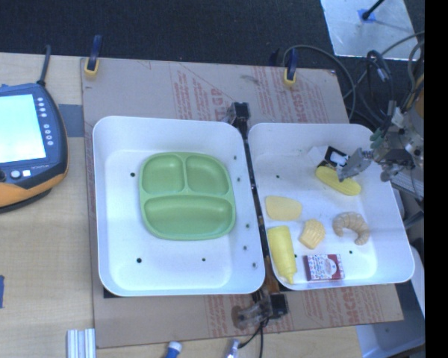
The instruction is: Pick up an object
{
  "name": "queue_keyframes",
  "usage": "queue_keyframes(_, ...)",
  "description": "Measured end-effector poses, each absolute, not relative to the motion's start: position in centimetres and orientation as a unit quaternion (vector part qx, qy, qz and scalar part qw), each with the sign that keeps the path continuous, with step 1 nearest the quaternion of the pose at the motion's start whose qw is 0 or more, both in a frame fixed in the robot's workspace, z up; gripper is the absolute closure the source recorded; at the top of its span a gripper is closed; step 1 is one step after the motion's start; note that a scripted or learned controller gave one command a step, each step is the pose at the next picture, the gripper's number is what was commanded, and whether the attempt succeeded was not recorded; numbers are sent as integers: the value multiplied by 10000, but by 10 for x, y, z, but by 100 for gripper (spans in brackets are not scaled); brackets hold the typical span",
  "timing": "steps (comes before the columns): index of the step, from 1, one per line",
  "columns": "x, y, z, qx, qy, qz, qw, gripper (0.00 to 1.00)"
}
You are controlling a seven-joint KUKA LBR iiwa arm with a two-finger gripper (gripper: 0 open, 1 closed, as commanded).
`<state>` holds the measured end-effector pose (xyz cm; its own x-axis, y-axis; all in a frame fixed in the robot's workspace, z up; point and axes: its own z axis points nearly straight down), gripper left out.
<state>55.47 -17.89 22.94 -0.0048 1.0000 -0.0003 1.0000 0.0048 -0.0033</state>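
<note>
One banana [339,181], lengthwise left-to-right.

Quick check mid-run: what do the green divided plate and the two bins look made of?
Green divided plate: probably moulded plastic, matte, with soft rounded compartment ridges and an even colour. Left bin and right bin: likely thin formed white plastic, smooth and slightly glossy, with rounded corners and rolled rims. This is judged by look alone.
</note>
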Motion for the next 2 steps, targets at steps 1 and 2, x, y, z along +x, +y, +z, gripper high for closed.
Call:
queue_keyframes(1,598,-189,105,-7051,-7091,17,1,0)
queue_keyframes(2,476,-204,104,-7056,-7086,15,12,0)
